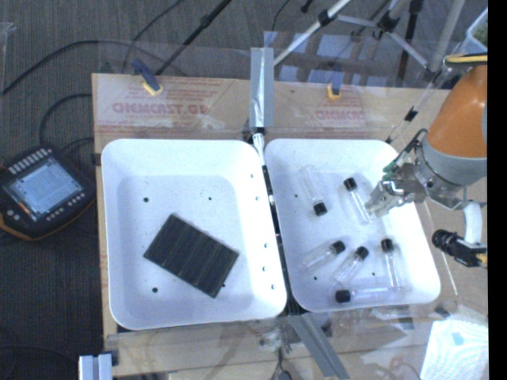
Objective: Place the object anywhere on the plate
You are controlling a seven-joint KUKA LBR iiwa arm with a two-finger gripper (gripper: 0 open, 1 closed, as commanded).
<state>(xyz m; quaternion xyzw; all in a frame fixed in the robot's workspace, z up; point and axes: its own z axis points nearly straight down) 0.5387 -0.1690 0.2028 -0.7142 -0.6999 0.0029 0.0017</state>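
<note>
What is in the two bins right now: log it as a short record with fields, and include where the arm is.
left bin: holds one dark ribbed plate, lying flat and skewed to the bin walls
right bin: holds several clear vials with black caps, scattered, lying on their sides
arm: reaches in from the right, over the right bin's right side
gripper: low above a vial near the right wall; grip cannot be told
plate load: nothing on it
</note>
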